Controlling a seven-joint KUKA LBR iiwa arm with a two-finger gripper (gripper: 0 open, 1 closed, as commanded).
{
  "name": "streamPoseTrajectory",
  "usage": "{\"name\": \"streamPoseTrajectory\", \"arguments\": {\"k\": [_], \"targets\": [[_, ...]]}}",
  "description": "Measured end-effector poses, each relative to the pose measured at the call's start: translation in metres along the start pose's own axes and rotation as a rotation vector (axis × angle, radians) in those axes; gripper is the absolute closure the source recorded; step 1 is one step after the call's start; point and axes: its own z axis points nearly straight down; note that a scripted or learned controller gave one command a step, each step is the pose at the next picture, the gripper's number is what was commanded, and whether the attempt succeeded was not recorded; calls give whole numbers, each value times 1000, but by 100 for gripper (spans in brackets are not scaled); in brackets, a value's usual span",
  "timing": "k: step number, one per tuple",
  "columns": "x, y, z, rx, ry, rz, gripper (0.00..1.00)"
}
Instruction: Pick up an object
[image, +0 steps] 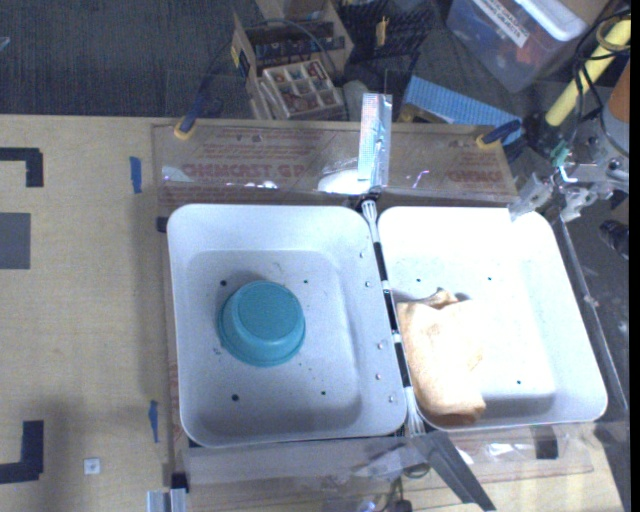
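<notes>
Nearest you, a tan, crumpled cloth-like pad (445, 360) lies in the right white plastic bin (520, 270). It sits against that bin's left wall and reaches down to its near-left corner. Further back in the left white bin (200, 240), you see a teal round plastic bowl (262, 321) turned upside down on the floor. It sits left of the middle, clear of every wall. Both bins touch along their shared edge on the pale wooden bench (80, 330). At the right bin's far-right corner, the grey metal gripper (545, 192) hangs just over the rim, well apart from both objects. You cannot tell whether it is wide or narrow, and nothing shows in its grasp.
</notes>
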Motion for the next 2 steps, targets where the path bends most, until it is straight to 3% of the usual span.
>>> {"name": "streamPoseTrajectory", "arguments": {"k": [1,2], "targets": [[41,13,18,3,0,268,0],[54,-49,51,1,0,234,0]]}}
